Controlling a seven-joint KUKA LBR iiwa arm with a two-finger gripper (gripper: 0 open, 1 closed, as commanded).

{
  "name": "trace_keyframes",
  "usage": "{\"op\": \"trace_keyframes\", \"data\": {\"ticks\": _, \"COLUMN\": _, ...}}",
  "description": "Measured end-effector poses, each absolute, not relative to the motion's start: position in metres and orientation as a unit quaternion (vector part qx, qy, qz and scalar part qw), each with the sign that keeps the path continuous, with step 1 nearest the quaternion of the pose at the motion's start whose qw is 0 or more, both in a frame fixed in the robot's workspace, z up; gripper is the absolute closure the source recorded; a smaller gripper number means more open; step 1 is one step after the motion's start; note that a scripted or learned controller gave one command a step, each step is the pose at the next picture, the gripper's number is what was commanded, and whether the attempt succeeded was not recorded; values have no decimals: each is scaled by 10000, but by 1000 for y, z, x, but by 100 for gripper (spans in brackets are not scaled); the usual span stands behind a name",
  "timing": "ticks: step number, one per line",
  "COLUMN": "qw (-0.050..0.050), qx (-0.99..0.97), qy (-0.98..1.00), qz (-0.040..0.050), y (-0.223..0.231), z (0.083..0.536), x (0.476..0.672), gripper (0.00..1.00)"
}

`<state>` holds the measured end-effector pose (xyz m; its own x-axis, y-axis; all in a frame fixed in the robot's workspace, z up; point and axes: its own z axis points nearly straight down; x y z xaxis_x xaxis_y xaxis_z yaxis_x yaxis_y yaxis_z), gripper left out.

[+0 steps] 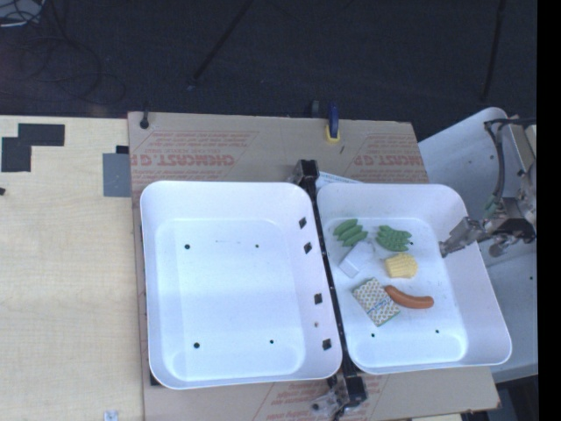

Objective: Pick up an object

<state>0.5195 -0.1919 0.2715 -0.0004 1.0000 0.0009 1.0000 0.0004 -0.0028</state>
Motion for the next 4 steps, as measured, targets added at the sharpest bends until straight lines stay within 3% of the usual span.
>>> {"op": "trace_keyframes", "data": {"ticks": 1, "qw": 7, "qx": -7067, "qy": -7075, "qz": 6, "y": -177, "z": 249, "x": 550, "gripper": 0}}
{"op": "trace_keyframes", "data": {"ticks": 2, "qw": 59, "qx": -7046, "qy": -7095, "qz": 15, "y": -89, "z": 191, "x": 537, "gripper": 0}}
{"op": "trace_keyframes", "data": {"ticks": 3, "qw": 59, "qx": -7082, "qy": -7060, "qz": 37, "y": -101, "z": 137, "x": 471, "gripper": 0}}
{"op": "trace_keyframes", "data": {"ticks": 4, "qw": -41, "qx": -7081, "qy": -7061, "qz": -11, "y": -147, "z": 230, "x": 495, "gripper": 0}}
